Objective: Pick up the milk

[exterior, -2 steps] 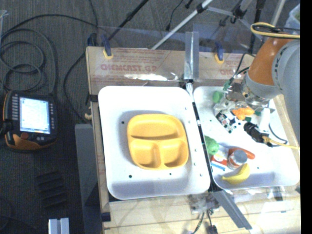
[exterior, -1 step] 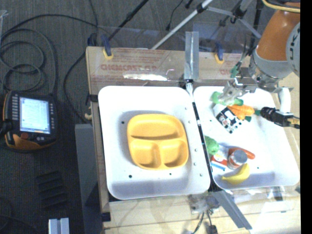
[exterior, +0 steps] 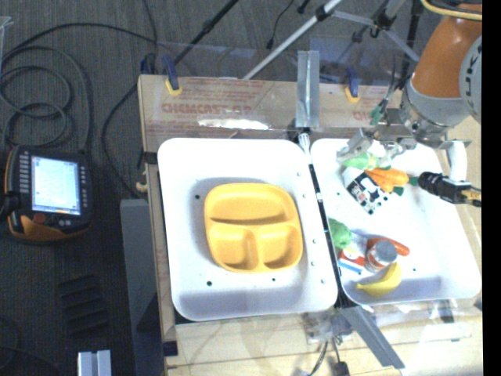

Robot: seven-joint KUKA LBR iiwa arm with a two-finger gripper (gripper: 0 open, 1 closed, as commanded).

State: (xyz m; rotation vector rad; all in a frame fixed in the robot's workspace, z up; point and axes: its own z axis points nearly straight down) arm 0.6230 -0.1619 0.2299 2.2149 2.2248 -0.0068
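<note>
Tool (exterior: 381, 141) hangs over the milk (exterior: 365, 189) in the right bin (exterior: 462, 233), can't tell its grip state, so I'd center before dropping, clear of the carrot (exterior: 389, 178).

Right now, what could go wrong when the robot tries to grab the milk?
The small white milk carton with black print lies squeezed against an orange toy carrot and a green toy vegetable, so the grey two-finger gripper hovering above might pinch or knock those instead. The carton also lies tilted and could slip.
</note>
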